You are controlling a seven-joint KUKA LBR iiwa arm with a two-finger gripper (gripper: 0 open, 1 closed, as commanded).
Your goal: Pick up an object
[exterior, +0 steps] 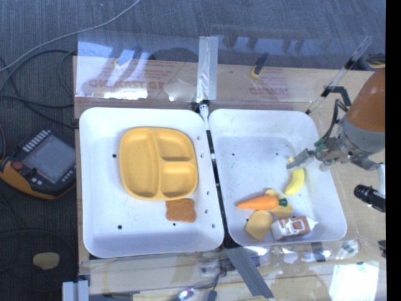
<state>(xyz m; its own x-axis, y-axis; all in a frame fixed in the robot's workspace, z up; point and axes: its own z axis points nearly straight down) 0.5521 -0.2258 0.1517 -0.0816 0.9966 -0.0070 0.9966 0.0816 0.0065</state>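
Observation:
The right bin (250, 130) holds an orange carrot (258, 202) lying flat, a small yellow banana (295, 181) just above it, a yellow rounded fruit (258, 224) and a small red-and-white carton (292, 228) in the near right corner. My gripper (304, 157) hangs over the bin's right side, just above the banana's upper end, with nothing seen in it. The grey arm with its orange band (371, 105) reaches in from the right edge.
The left bin (100, 187) holds a yellow divided plate (158, 163) and a brown toast-like piece (181, 211) below it. A clear plastic wall (150, 74) stands behind the bins. A handheld controller (41, 162) lies on the floor at left.

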